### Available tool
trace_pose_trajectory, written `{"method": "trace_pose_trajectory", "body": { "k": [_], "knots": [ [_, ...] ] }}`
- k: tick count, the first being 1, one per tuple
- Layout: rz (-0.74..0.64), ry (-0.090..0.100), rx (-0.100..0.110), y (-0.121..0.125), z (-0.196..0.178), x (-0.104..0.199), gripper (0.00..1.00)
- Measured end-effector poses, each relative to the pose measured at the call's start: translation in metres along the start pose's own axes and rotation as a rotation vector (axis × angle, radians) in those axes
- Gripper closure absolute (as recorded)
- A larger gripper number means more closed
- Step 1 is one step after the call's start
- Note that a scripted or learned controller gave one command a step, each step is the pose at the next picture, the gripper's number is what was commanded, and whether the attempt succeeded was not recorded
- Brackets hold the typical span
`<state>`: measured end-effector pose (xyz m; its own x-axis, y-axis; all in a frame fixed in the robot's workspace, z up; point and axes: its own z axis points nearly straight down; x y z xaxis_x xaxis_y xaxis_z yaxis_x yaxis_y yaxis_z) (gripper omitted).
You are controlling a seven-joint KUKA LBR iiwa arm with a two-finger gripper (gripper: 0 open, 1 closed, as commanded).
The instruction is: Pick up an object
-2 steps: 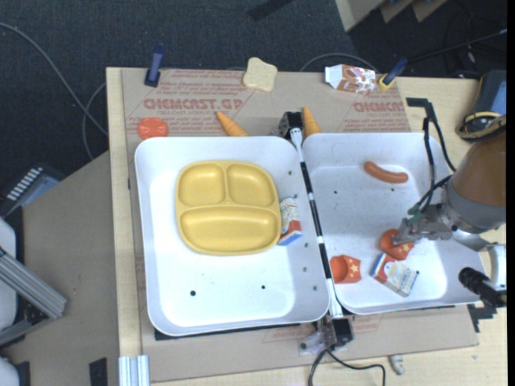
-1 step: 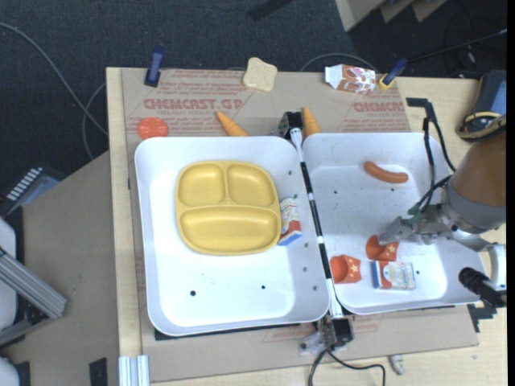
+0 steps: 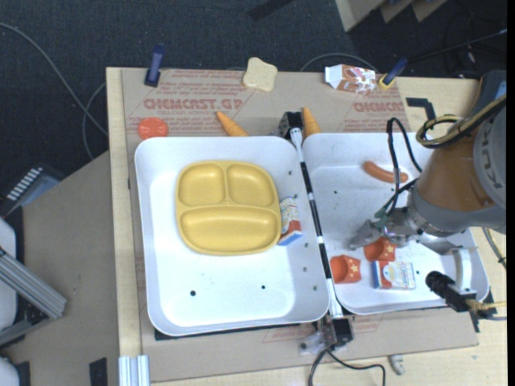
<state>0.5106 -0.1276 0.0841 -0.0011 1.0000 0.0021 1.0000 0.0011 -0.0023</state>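
Note:
My gripper (image 3: 372, 236) hangs low over the front middle of the right bin (image 3: 342, 155). Directly under and beside it lies a small red piece with a yellow mark (image 3: 381, 252). A red block (image 3: 346, 269) sits just left of that, and a white and red carton (image 3: 395, 276) lies in front. An orange sausage (image 3: 381, 171) rests toward the back of the same bin. In the left bin (image 3: 161, 240) sits a yellow divided plate (image 3: 228, 207), with a small white, red and blue packet (image 3: 290, 220) by its right edge.
Behind the bins on the cardboard lie a bread slice (image 3: 259, 73), a blue clip (image 3: 154, 64), a small carton (image 3: 352, 77), two orange carrots (image 3: 231, 124) and an orange disc (image 3: 150, 127). Black cables (image 3: 396, 143) loop over the right bin.

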Motion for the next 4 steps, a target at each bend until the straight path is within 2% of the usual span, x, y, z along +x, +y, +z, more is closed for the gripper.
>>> {"method": "trace_pose_trajectory", "body": {
  "k": [1, 2, 3, 4],
  "knots": [
    [0.001, -0.002, -0.002, 0.000, -0.010, -0.001, 1.00],
    [-0.001, -0.002, -0.004, 0.009, -0.101, 0.057, 1.00],
    [0.000, -0.002, -0.004, -0.001, -0.121, 0.105, 1.00],
    [0.000, -0.002, -0.004, 0.018, -0.139, 0.154, 1.00]
  ]
}}
